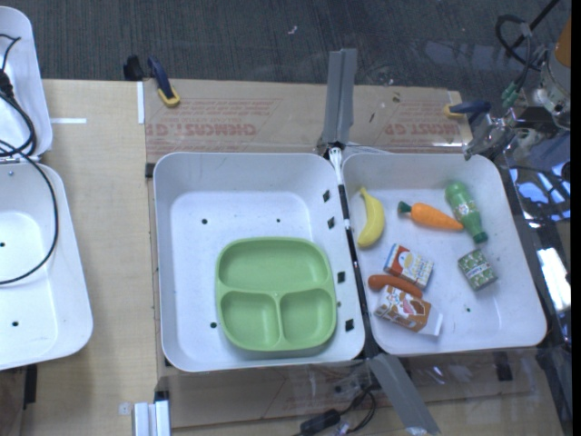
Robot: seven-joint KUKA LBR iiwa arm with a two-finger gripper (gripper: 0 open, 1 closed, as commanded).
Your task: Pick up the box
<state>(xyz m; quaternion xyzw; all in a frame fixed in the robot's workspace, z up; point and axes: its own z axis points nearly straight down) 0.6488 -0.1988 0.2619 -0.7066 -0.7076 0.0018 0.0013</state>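
The gripper point(487, 139) hangs over the right bin's point(522, 330) far right corner; the box point(408, 265) touches a sausage point(392, 285), risking a double grab.

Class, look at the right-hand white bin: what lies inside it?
Inside the right bin: banana, carrot, green bottle, green cube, two orange boxes, sausage, partly hidden between the boxes.

A single fixed camera looks down from above the bench point(100, 107) at a slant, far enough back to take in both white bins whole. The left bin point(172, 243) sits mid-frame, the right bin point(522, 271) beside it. Dark floor shows beyond the bench's far edge.
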